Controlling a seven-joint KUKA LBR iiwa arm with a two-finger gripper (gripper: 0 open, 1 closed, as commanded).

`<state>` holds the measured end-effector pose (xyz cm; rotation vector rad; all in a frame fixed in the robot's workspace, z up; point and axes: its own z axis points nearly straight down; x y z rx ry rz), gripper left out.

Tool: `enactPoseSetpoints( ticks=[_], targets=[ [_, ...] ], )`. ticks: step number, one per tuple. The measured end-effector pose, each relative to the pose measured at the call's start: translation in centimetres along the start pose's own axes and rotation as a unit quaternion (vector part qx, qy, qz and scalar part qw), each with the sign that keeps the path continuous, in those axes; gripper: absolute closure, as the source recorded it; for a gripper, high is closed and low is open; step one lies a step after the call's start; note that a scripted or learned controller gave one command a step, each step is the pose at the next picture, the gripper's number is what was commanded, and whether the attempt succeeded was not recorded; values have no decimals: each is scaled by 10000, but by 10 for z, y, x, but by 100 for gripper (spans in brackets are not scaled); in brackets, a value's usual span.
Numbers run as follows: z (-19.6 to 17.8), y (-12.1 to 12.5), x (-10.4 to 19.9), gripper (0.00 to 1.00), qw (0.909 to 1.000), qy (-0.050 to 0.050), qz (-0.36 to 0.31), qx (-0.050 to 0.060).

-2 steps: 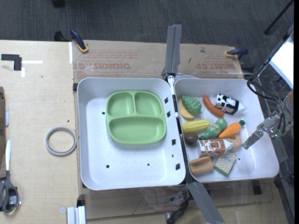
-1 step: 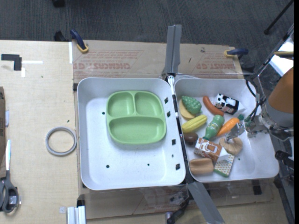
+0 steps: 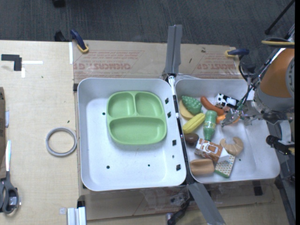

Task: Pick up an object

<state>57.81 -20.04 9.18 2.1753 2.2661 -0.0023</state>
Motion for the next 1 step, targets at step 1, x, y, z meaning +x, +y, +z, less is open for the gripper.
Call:
enactPoseSetpoints(
  ticks=[1],
  targets=[
    [-9,0,0,100,10000,-12,-17,1]
  ],
)
